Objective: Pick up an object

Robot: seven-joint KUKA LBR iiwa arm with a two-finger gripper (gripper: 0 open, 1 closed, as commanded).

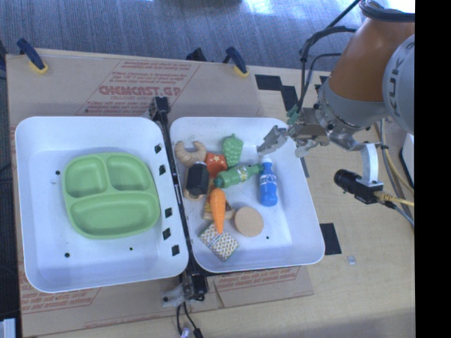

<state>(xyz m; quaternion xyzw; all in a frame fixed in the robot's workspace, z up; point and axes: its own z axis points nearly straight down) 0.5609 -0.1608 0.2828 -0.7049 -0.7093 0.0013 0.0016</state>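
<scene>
My gripper [276, 140] hangs over the right bin's [299, 238] far right corner, fingers spread open with nothing between them. Just below it stands a blue bottle [268, 185]. To its left lie a green bottle [237, 175], a green strawberry-like toy [232, 148], a red toy [215, 163], a tan pretzel shape [189, 151], a black block [197, 180], an orange carrot [218, 208], a tan round disc [248, 222] and a chequered packet [220, 243].
The left bin [35, 259] holds a green divided plate [111, 193]. A black divider rail [172, 196] with clips runs between the bins. Cardboard lies under both bins, with clamps along the bench's far edge. Cables and a black fitting [356, 184] sit right of the right bin.
</scene>
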